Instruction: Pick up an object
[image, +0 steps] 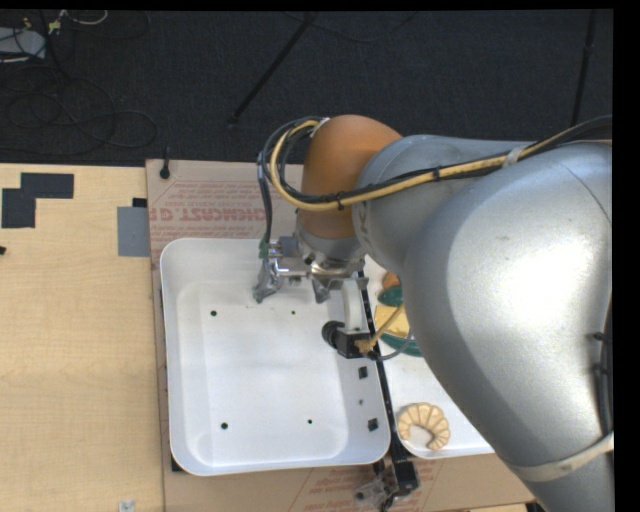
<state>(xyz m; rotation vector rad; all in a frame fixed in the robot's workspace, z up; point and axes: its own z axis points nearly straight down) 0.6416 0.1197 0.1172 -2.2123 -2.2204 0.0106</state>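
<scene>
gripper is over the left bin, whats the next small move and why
Probably shift the gripper back toward the right bin. It hangs near the far edge of the left bin, with bare white floor beneath it, while a cream, croissant-like object lies in the right bin's near corner, partly under the arm.

Dark carpet (150, 70) w/ cables, plywood bench (70, 350)

Left bin (190, 400): smooth white plastic, slight sheen. Worktop (70, 330): pale matt wood-look board. Arm (510, 280): smooth grey, satin gloss; orange band (335, 165) glossy. Pincer (295, 285): bare metal. Far floor (150, 80): dark, carpet-like.
</scene>
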